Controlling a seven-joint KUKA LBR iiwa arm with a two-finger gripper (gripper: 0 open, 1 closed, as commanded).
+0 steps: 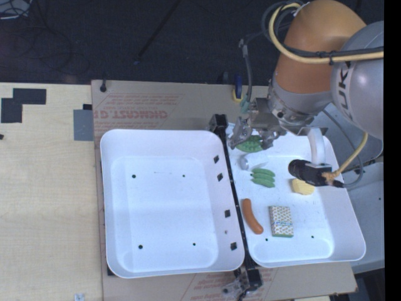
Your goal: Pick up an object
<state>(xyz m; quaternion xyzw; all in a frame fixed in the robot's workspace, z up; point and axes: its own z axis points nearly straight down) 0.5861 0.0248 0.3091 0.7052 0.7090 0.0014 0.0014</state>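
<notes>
Leaf (252, 146), green, lies in the far-left corner of the right bin (338, 256), directly under the gripper (249, 138). From this angle the gripper overlaps the leaf's upper edge; can't tell if it touches or hangs just above. Gripper state: can't tell, the wrist hardware blocks the line of sight. Can't confirm a hold on anything.

Arm (319, 49) comes in from the upper right, orange band above the grey wrist, leaning down over the far side of the right bin.

Other items in the right bin, all lying on its floor:
- small pale piece (245, 163), just on the near side of the leaf, close to the bin's left wall
- pod (263, 177), green, just beside the pale piece, apart from the leaf
- yellow chunk (304, 187), right of the pod, not touching it
- sausage (252, 216), orange, lying at a slant near the left wall
- box (281, 221), pale with a green edge, just right of the sausage, small gap between them

Left bin (113, 199) butts against the right bin; black clips (227, 213) run along the seam. Both bins sit on a brown cardboard sheet (156, 108) with mirrored red print, on a pale wood bench (44, 199).
</notes>
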